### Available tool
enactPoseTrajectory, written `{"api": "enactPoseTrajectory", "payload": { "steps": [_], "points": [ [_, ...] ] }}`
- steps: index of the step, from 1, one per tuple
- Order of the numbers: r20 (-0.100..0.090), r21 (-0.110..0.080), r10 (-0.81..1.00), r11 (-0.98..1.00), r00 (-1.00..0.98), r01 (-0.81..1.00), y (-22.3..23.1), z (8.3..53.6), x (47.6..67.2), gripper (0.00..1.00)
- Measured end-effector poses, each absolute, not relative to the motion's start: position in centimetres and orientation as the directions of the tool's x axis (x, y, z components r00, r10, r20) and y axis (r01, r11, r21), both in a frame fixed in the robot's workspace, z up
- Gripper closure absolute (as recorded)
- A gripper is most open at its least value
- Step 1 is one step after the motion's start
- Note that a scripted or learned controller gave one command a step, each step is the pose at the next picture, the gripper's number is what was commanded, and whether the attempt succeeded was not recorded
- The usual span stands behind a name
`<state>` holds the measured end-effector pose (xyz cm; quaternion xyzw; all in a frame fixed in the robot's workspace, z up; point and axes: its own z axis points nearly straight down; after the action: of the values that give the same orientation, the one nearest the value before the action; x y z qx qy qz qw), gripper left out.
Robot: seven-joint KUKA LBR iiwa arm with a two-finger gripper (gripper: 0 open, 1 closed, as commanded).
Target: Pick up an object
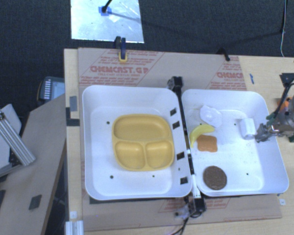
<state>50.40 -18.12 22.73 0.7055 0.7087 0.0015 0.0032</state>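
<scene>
Looking down on the bench (152,62), I see its brown sheet with red lettering carrying the two white bins side by side. The left bin (95,131) is the larger mass in my view, and a yellow divided tray (141,142) lies flat in its middle, one wide section at the top and two smaller ones below. The right bin (269,180) holds the smaller pieces. A brown round patty (215,177) sits low near the front edge of that bin. Above it lies an orange chunk (207,143), touching or just beside a yellow banana (201,131) that curves toward the divider between the bins. Further up is a pale white lump (210,115), hard to make out against the bin floor. To the right of these, near the bin's right side, a small white cylinder (246,128) stands apart from the rest. The gripper (262,133) comes in from the right edge, low over the bin and just beside that white cylinder on its right. I cannot tell from here whether it is spread or closed, and I see nothing clearly caught in it. The arm (291,121) behind it is mostly cut off at the frame edge.
</scene>
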Motion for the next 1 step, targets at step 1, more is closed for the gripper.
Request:
{"api": "enactPoseTrajectory", "payload": {
  "steps": [1],
  "points": [
    [0.001, 0.004, 1.0, 0.011, -0.011, 1.0, -12.47, 23.14, 52.07, 1.0]
  ]
}}
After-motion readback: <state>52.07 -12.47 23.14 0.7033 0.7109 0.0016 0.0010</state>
